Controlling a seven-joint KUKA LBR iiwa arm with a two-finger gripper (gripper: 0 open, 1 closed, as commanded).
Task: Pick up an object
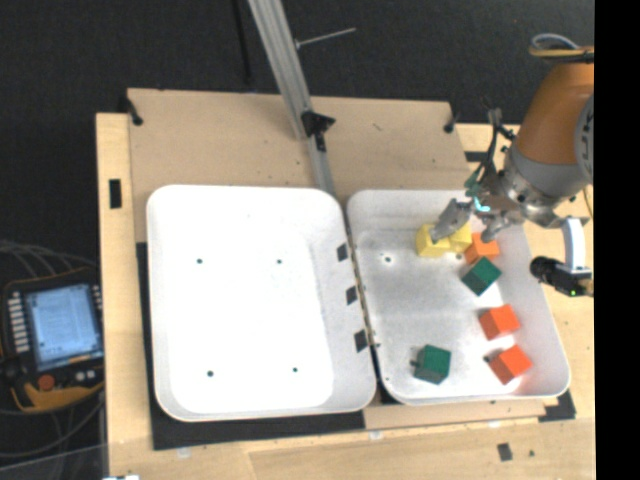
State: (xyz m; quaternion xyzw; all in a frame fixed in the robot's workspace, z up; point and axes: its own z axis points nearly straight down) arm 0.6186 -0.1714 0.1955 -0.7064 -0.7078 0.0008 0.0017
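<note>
Item: yellow block [437, 242], right bin [400, 368] top, under gripper [452, 218]; we couldn't tell whether it was gripped; we judged it light, rigid, prob. smooth; best taken across flat opp. sides.

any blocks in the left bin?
No. The left bin shows bare white floor; all the blocks, such as the green block, lie in the right bin.

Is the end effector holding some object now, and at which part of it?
It cannot be told: the end effector is directly above the yellow block, but no grasp is visible.
</note>
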